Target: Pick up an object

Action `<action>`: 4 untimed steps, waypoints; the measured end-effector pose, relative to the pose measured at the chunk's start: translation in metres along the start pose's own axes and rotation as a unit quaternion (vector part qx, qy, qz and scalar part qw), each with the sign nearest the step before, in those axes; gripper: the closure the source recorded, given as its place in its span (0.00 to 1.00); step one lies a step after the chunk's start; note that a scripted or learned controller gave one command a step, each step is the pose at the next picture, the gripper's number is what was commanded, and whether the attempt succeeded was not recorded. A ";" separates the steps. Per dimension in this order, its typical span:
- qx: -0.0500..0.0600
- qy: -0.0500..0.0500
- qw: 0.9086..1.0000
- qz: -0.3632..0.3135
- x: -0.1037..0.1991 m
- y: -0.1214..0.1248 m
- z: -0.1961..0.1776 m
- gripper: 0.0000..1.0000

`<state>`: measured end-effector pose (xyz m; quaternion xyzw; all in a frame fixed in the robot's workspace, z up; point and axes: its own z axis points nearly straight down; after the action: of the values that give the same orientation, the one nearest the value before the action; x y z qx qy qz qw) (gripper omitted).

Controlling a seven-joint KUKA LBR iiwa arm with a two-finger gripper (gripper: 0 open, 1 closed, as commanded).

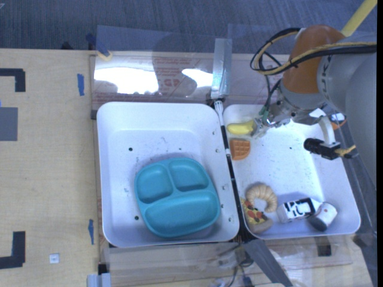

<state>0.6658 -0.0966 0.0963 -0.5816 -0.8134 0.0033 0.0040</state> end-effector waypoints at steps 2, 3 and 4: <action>-0.007 -0.004 1.000 -0.011 -0.017 -0.091 -0.041 0.00; -0.009 -0.004 0.998 -0.067 0.034 -0.132 0.009 0.00; -0.006 -0.002 1.000 -0.001 0.011 -0.063 0.005 0.00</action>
<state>0.6022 -0.1064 0.0919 -0.5809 -0.8140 -0.0008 -0.0011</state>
